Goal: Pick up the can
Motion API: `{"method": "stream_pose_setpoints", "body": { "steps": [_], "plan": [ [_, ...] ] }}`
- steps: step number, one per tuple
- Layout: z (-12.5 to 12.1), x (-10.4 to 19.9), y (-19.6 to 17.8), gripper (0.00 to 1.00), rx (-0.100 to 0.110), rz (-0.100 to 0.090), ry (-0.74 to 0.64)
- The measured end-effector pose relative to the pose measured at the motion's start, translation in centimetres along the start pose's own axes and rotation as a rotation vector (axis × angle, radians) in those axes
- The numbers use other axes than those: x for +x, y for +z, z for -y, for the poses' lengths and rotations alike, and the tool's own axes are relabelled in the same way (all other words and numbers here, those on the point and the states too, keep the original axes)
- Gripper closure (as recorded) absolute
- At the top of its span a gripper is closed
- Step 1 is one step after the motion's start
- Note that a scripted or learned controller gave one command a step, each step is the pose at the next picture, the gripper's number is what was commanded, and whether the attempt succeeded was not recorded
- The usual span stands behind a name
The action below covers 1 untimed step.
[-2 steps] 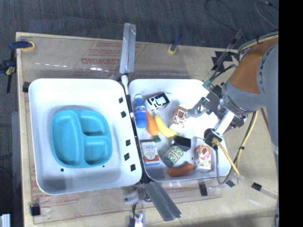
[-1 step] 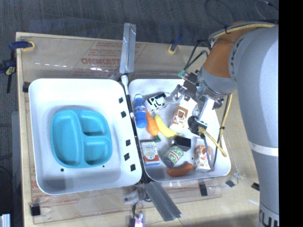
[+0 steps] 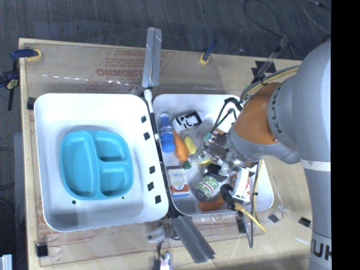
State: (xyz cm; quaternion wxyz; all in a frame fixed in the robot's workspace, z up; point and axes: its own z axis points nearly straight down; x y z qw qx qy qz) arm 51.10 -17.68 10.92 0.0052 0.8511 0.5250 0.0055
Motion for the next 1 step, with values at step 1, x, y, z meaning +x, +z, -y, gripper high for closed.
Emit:
{"method": "stream_pose_setpoints", "body": {
  "steps": [1],
  "plan": [
    [1.97,-1.21,0.5,0.0,-0.02,-0.002,0.04]
  ]
}}
